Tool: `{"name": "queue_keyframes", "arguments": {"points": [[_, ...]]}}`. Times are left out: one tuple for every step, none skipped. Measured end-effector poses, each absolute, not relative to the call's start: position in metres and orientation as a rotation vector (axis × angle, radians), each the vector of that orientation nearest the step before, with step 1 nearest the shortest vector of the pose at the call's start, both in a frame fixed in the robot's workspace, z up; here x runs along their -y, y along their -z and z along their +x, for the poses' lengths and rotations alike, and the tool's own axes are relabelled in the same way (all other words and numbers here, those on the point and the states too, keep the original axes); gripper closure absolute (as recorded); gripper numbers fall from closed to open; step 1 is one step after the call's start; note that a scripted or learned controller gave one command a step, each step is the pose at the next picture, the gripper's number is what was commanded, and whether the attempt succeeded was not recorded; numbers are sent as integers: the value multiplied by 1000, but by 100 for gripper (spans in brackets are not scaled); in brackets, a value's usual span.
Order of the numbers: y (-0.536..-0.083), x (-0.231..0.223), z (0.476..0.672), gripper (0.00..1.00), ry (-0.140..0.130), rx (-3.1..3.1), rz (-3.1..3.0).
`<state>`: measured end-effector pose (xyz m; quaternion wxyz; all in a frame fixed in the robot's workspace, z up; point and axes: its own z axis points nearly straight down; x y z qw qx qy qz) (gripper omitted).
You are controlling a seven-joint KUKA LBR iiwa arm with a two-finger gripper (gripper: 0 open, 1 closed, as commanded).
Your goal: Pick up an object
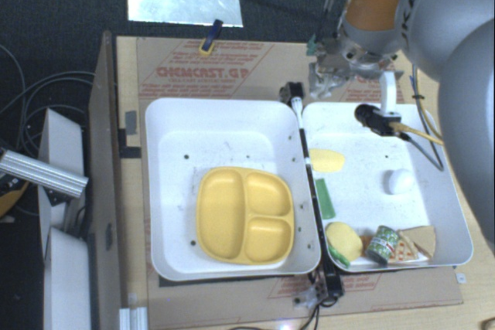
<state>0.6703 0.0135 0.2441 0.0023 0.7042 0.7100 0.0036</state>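
Here the gripper (331, 81), its state impossible to tell, hangs over the right bin's (452, 243) far left corner, well apart from the objects clustered near (363, 242), so a descent from this spot would likely close on nothing

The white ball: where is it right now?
The white ball lies in the right bin, near its right side, apart from the small can below it.

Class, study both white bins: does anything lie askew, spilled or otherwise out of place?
Nothing is spilled or broken. The yellow divided plate sits slightly turned in the left bin. In the right bin, the green can lies tipped on its side near the front edge, and a green strip rests against the dividing wall.
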Motion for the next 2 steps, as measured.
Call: {"name": "queue_keyframes", "arguments": {"points": [[-181, -23, 642, 100, 5, -2226, 2222], [-185, 14, 656, 100, -2, -2218, 2220]]}}
